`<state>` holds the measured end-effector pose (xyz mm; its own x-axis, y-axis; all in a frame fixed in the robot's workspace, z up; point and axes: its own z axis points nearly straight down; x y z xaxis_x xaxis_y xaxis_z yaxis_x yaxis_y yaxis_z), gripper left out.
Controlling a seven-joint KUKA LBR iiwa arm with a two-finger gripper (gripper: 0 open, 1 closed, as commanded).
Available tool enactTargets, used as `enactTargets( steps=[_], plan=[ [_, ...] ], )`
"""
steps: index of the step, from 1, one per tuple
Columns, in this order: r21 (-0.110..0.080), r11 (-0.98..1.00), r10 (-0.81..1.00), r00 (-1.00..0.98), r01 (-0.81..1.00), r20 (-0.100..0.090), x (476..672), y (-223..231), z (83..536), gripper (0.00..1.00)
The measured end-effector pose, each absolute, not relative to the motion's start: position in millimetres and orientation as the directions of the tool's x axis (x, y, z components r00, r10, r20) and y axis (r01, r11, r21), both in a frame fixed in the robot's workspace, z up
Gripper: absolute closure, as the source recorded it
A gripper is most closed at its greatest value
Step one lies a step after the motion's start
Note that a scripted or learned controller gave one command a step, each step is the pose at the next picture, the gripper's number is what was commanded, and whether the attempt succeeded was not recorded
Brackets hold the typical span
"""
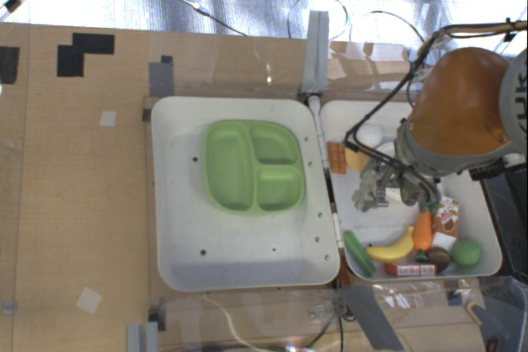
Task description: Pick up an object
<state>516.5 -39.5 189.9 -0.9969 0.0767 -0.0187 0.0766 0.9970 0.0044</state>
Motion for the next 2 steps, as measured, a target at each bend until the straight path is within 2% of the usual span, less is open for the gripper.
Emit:
enactTargets(
  steps=[1, 2],
  plan=[
    [-0.004, 0.988, -0.155, -0.988, -0.155, -0.015, 616.4, -105.8, 278.4, 1.00],
    [-0.006, 0.861, -0.508, -0.861, -0.508, -0.006, 553.1, -207.4, 229.7, 1.00]
  ],
)
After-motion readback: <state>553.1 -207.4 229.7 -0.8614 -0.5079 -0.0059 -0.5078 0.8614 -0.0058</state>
